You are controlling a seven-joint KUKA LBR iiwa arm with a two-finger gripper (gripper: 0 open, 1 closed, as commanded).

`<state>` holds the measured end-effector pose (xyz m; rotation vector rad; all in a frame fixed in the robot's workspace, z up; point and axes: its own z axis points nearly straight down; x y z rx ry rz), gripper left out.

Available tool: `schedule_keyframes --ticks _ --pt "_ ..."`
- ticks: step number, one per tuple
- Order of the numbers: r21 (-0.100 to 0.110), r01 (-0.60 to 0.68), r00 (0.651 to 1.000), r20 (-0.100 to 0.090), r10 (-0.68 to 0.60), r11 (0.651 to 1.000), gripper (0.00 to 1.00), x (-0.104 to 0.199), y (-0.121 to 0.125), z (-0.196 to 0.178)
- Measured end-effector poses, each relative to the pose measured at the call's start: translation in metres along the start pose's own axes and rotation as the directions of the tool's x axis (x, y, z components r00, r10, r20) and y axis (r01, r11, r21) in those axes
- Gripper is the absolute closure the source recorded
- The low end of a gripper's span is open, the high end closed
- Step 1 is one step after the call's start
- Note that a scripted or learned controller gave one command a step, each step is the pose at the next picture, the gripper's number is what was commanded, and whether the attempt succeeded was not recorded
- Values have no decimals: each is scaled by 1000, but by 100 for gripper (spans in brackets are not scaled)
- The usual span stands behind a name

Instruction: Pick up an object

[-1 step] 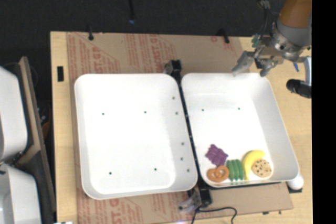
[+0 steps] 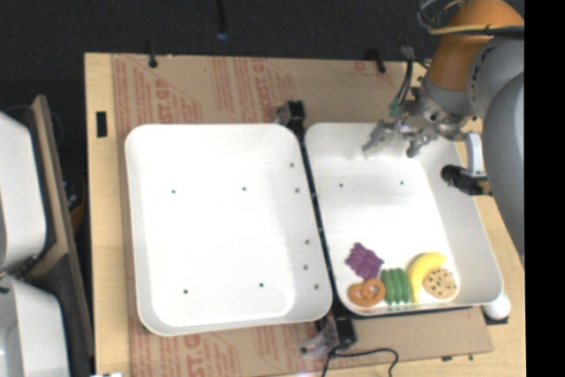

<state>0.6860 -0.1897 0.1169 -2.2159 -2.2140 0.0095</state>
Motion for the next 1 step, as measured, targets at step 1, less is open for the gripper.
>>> schedule_keyframes --ticks 1 --pt "-7 -7 1000 2 7 1000 0 -34 -145 18"
